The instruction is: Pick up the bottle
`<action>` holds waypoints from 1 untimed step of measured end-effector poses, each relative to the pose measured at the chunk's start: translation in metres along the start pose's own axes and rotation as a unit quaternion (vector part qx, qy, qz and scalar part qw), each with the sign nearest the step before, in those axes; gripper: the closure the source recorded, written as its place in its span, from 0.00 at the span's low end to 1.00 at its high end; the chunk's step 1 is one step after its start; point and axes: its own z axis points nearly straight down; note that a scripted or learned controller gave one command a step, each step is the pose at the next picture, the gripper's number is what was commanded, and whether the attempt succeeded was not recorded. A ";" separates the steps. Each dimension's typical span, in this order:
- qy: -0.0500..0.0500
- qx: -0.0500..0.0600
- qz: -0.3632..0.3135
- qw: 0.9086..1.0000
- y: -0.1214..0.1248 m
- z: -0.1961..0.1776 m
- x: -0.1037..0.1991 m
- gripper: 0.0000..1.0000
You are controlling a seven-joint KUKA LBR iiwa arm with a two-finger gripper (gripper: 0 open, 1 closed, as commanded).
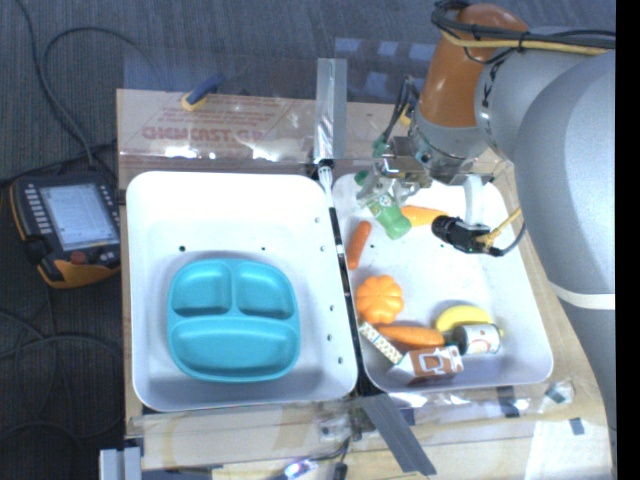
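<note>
Above the bench: grey arm (pixel 565 158) in from three o'clock, orange band just above the wrist, gripper (pixel 385 190) low over the eleven o'clock corner of the right bin (pixel 525 363). Green bottle (pixel 393 221) directly at the gripper's six o'clock, tilted, its upper end up against the tool — touching or just short of it. Cannot tell from this angle whether gripped, or how wide the grip stands.

Around the bottle: short carrot (pixel 357 244) at its seven o'clock, close to the bin's left wall; second carrot (pixel 424 213) at its three o'clock, lying crosswise. Toward the bin's six o'clock, a small orange pumpkin (pixel 380 296), a long carrot (pixel 410 335) just beyond it at five o'clock, and a checkered strip (pixel 377 340) touching both. At the bin's five o'clock corner — yellow fruit (pixel 460 316), white-labelled can (pixel 481 339) and brown carton (pixel 436 363), packed close together.

In the left bin (pixel 140 268), a blue divided plate (pixel 233 320) toward six o'clock. Off the bench at nine o'clock, a teach pendant (pixel 68 223) on dark carpet.
</note>
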 end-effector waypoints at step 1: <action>-0.001 0.000 -0.069 0.998 0.008 -0.062 0.034 1.00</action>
